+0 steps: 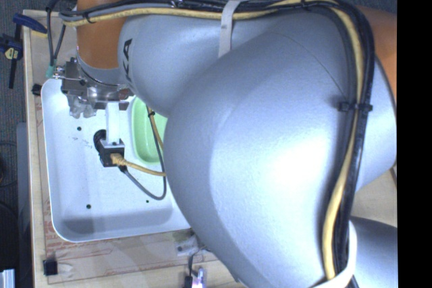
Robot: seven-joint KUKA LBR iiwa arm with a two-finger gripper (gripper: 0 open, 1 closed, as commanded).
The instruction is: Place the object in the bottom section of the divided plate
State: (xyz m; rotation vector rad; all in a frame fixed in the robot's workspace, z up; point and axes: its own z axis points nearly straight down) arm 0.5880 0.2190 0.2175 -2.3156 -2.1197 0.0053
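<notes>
The view is dominated by the grey arm (270, 145), which extends from the right across both bins. The orange band (108, 3) is seen at the upper left, above the wrist. A yellow cable (202, 10) and a black cable are routed along the arm's upper side and are secured by a pale strap (226, 27).

The gripper (84, 103) is positioned over the upper left corner of the white bin (101, 212), close to the bin wall. Whether it is open or closed cannot be determined, as it is viewed from above and partly masked by the wrist. No object is seen held in it.

The green divided plate (145, 135) is located in the same bin, just right of the gripper. Most of it is hidden under the arm, so its sections cannot be told apart. The object to be placed cannot be identified.

A black connector (109, 148) with a looped cable hangs below the wrist, over the bin floor.
</notes>
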